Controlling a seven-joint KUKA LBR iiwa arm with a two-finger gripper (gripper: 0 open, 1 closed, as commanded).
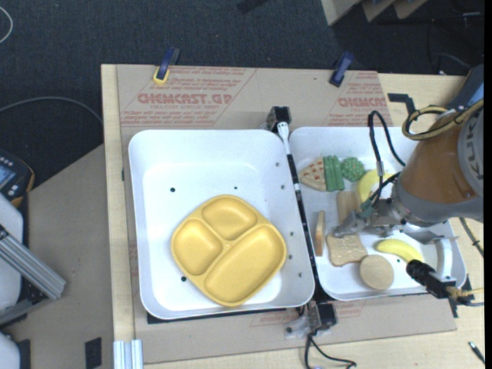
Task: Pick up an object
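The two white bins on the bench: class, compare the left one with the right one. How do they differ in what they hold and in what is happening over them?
The left bin holds one large item, a yellow divided plate; the right bin holds several small food toys, such as a banana and a toast slice. The arm's gripper is low over the right bin; none is over the left bin. Both are shallow, white and sit side by side.

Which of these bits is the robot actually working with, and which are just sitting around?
In the job: gripper, toast slice, banana, round bun, green broccoli, all in the right bin.
Lying about: yellow divided plate, left bin, blue clamps.
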